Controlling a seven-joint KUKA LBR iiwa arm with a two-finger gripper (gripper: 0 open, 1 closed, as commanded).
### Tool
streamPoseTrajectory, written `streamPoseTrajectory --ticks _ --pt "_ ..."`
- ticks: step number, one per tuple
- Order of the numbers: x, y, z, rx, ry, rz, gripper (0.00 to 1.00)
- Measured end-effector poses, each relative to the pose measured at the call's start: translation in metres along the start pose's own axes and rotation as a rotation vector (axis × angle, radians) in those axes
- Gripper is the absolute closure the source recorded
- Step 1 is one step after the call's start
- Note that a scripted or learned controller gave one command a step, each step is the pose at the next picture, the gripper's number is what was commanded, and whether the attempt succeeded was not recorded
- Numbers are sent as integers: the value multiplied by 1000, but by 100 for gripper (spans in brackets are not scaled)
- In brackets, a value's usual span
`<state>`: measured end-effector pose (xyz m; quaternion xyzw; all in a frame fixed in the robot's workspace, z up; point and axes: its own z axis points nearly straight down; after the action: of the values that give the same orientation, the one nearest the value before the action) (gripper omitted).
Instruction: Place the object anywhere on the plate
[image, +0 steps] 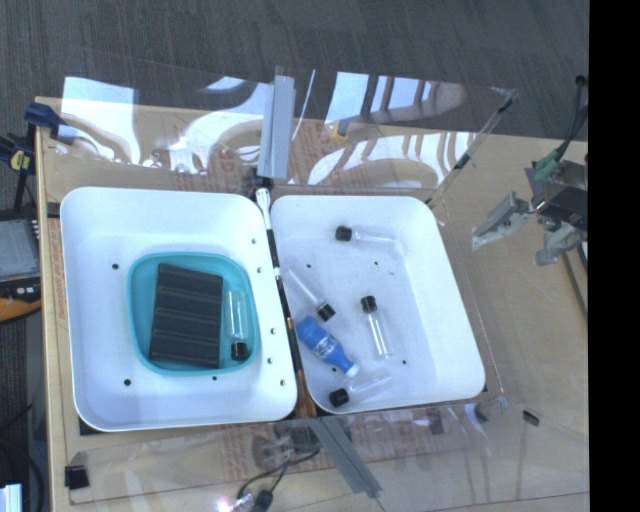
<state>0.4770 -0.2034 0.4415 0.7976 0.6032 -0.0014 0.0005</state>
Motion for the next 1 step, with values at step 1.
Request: streamPoseTrajectory --ticks 1 --pt "0 0 -1 -1 -1 113 0"
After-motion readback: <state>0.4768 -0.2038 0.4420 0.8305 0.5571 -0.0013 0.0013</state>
